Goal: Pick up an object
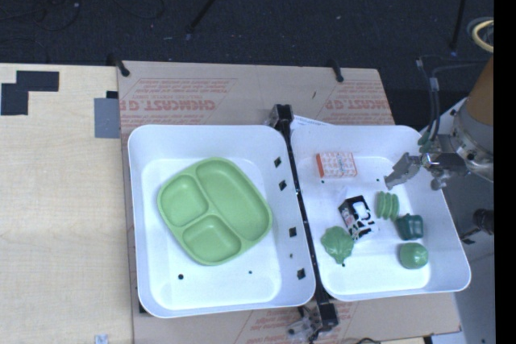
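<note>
The left bin (145,173) holds a green divided plate (213,210). In the right bin (451,274) lie an orange-white packet (335,165), a black-white item (357,217) and green pieces (412,255). The end effector (411,167) hovers over its right edge, fingers spread, gripping nothing.

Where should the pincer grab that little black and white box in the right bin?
Probably across the narrow sides of the black and white box, coming straight down from above. It lies flat and slanted, with a green piece close at its lower left, so turn the pincer to match that slant.
</note>
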You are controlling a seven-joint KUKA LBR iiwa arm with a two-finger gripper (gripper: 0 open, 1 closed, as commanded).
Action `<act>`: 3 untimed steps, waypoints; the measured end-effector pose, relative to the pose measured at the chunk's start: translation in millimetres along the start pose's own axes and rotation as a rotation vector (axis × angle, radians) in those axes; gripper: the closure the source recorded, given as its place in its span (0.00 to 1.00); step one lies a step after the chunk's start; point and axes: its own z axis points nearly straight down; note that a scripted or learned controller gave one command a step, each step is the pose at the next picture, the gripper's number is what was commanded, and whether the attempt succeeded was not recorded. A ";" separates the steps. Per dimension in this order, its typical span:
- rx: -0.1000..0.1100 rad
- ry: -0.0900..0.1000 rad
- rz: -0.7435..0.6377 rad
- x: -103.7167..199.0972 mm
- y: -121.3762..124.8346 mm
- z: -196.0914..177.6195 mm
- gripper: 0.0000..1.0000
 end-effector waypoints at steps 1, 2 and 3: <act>-0.013 -0.003 -0.003 0.1 2.2 -6.5 0.00; -0.008 -0.001 -0.002 -1.0 6.5 37.3 0.00; -0.006 -0.001 -0.001 -10.5 4.3 88.4 0.00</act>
